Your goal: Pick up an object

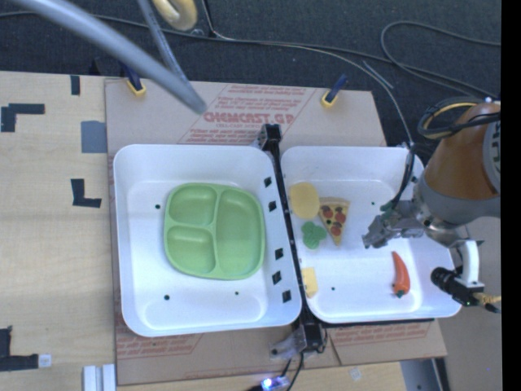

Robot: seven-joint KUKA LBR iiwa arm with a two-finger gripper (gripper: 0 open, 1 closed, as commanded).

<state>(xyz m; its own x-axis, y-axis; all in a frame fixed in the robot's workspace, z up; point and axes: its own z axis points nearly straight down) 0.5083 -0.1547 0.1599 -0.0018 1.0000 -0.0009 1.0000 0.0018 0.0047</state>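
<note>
Yellow block lay at near edge of right bin, against divider. Chili pepper sat right of it, untouched. Gripper hovered just beyond pepper, finger state unreadable. Pizza slice, green piece, yellow disc clustered beyond block. Green tray occupied left bin.

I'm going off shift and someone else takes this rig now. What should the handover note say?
Claw: low over the right bin, nothing seen between its fingers.
Right bin holds a yellow disc, pizza slice, green piece, yellow block and red-orange pepper.
Left bin holds a green divided plate.
Done: no pick visible.
Left: grasp and lift one object; the pepper and pizza slice lie nearest the claw.
</note>
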